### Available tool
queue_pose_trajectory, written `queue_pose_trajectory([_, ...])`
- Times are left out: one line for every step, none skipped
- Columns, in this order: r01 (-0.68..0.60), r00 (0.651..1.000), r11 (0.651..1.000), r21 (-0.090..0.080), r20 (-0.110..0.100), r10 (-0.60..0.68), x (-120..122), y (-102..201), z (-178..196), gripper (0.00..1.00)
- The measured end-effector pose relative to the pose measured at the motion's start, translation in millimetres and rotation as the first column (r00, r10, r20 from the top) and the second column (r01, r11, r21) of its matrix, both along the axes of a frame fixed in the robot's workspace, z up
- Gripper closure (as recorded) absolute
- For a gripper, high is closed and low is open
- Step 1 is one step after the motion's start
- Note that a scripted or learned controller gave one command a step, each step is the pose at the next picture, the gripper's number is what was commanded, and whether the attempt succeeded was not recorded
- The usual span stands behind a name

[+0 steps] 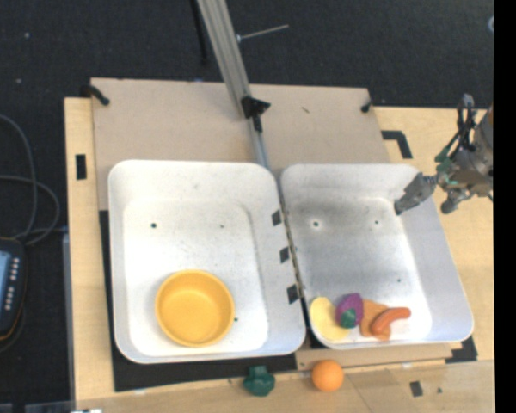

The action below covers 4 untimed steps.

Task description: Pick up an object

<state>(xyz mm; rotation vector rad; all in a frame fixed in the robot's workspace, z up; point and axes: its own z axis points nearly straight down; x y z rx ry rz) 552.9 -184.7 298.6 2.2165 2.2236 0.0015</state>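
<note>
My pincer (426, 194) hangs over the right bin's (361, 231) far right rim; cannot tell its spread. The toy pile (365, 314) lies at that bin's near edge, toward the yellow bowl (194, 307).

Gripper (432, 194) at the view's right side, only the wrist end of the arm in frame. Two fingers spread apart: one dark finger (412, 194) angled down and toward the left, the other at the right, shorter in view. Nothing between them. Wrist body grey with greenish fittings and thin cables rising above it; exact tilt hard to judge
</note>
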Motion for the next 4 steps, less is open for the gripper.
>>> queue_pose_trajectory([0.000,1.000,1.000,0.000,0.000,0.000,0,0,0,0.00])
queue_pose_trajectory([0.003,1.000,1.000,-0.001,-0.003,-0.003,7,-8,-50,0.00])
queue_pose_trajectory([0.004,1.000,1.000,0.000,-0.007,-0.004,-1,-12,-109,0.00])
queue_pose_trajectory([0.004,1.000,1.000,-0.001,-0.006,-0.004,5,-18,-167,0.00])
